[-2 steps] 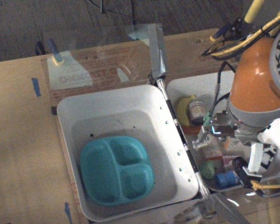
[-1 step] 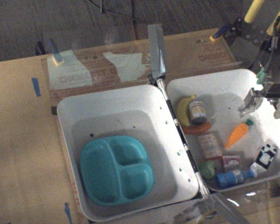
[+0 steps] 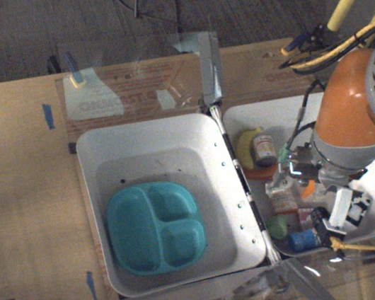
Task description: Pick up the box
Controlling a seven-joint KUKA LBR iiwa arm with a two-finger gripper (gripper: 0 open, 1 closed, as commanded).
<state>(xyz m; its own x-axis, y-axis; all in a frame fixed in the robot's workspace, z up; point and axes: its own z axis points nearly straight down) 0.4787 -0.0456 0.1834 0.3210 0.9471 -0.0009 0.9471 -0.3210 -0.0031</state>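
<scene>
Camera view puts the arm (image 3: 350,117) in from 3 o'clock, its wrist hanging over the right bin (image 3: 372,221). You would expect that, since the clutter is all in this bin. The left bin (image 3: 102,153) carries a teal divided plate (image 3: 156,227) lying flat, which has no part in this job.

The pale carton with reddish print looks to be your box (image 3: 281,199). It sits at about 8 o'clock in the right bin, near the wall shared with the left bin. It is hemmed in by a small jar (image 3: 264,148) and a yellow item (image 3: 247,148) at its 12 o'clock, a green item (image 3: 279,226) at 6 o'clock and a blue item (image 3: 302,239) at 5 o'clock. I judge that this crowding leaves little room for a clean grip.

The claw (image 3: 298,175) hangs just beside the box, at its 2 o'clock, close above the pile. You cannot tell how wide it stands, as the wrist hides it from above. Nothing shows gripped in it, so treat the box as not yet taken.
</scene>
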